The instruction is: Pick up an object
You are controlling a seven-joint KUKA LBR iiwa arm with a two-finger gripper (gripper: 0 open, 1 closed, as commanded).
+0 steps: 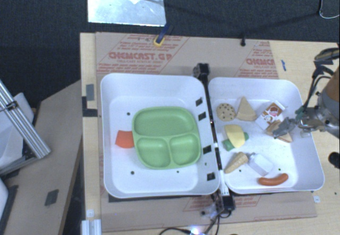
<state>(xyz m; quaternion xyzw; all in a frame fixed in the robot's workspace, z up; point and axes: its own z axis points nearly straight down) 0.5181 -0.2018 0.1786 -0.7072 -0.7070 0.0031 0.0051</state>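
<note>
The end effector (283, 128) hangs low at the right bin's (297, 89) right side, over a tan wedge-shaped piece (286, 135); I cannot tell whether anything is gripped. Around it lie a small carton (271, 113), cookie (226, 111), yellow-green piece (235, 136) and sausage (273, 179), loosely scattered, likely so each can be reached alone. The left bin (114, 122) holds a green tray (165, 137).

Green divided tray (164, 137) and orange block (125, 139) in left bin (114, 90), toy foods in right bin (308, 167), gripper (285, 128) over a tan wedge (281, 132)
</note>
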